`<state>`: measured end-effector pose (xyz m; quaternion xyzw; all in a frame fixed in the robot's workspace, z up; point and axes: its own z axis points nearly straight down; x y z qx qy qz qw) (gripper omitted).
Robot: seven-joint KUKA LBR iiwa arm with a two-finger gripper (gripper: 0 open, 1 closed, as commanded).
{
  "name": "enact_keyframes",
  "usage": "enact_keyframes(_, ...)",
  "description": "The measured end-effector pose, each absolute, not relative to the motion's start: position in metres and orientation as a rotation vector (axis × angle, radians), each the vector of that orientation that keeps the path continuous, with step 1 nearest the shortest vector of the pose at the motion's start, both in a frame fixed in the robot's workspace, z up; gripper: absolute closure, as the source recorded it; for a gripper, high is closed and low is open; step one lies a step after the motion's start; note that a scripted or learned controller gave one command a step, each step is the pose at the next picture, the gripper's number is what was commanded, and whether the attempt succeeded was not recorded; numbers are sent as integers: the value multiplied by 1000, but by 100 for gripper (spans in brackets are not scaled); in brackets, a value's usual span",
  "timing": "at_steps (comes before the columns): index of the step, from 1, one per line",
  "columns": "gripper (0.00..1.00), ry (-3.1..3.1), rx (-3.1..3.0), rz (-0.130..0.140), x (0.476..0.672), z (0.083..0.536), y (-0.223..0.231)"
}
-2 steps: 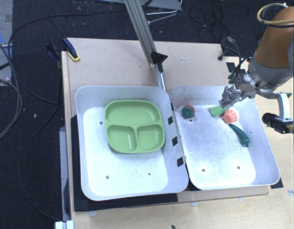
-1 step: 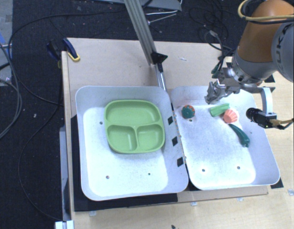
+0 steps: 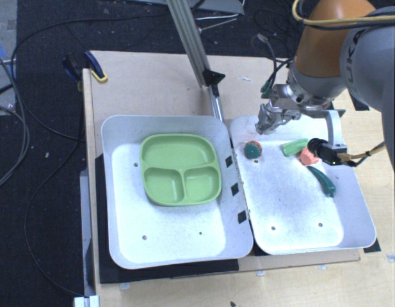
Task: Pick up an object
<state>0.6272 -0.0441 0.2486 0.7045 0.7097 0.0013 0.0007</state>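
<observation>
Camera view: one fixed camera looks down at a slant on a bench with two shallow white bins side by side.
Arm: a grey arm with an orange band reaches in from the right, above the right bin [image 3: 351, 229].
Gripper: the gripper [image 3: 266, 125] hangs over the far left part of the right bin, just above and beside a small ball.
Fingers: they look close together with nothing between them; the gap is too small to judge for sure.
Ball: a small ball [image 3: 252, 149], teal with a red patch, lies near the right bin's far left edge and is the nearest thing to the gripper.
Handling: it is probably light and apt to roll; a grasp across its middle from straight above seems best.
Other pieces: a light green block [image 3: 292, 147], a pink piece [image 3: 308, 157] and a dark green curved piece [image 3: 324, 180] lie to the ball's right, near one another.
Left bin: the left bin [image 3: 127, 235] holds a green divided plate [image 3: 181, 169].
Surface: the bin floors are white, speckled and flat.
Room: pale wooden bench top, dark floor with black cables, and a metal rail slanting in from the top.
</observation>
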Motion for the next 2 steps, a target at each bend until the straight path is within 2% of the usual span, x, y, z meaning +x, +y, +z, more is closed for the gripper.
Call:
enact_keyframes(1,100,2228,2213,3,633,254,6)
enact_keyframes(2,100,2229,2212,3,647,244,64)
